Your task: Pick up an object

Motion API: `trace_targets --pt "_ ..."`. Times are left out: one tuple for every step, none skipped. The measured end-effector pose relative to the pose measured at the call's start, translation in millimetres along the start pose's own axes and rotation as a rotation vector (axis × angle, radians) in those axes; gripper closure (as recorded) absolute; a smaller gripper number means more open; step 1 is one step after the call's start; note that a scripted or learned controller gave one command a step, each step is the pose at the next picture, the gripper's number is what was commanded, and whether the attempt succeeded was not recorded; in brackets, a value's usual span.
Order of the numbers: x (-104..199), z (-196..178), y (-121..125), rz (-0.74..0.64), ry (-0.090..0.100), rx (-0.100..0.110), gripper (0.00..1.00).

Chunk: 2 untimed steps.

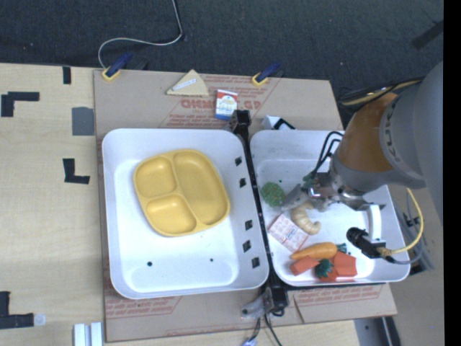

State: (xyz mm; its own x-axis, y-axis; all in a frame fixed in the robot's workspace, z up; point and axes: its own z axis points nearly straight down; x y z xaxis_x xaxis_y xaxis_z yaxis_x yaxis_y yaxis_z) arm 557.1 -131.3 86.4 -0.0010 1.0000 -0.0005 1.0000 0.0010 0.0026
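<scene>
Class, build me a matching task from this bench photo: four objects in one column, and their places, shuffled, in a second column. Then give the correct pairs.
Things:
1. yellow divided plate
2. broccoli floret
3. carrot
4. small red and white carton

Places:
A. near front edge of the right bin
B. on the cardboard behind the bins
C. in the left bin
D. right bin, close to the divider between bins

Pairs: 1-C, 2-D, 3-A, 4-B
</scene>
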Motion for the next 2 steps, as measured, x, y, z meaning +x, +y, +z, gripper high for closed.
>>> trace_targets --pt "-1.3 -10.0 0.5 0.001 -0.004 -0.003 1.0" --pt "67.6 -97.9 -8.0 -0.001 0.001 0.003 1.0"
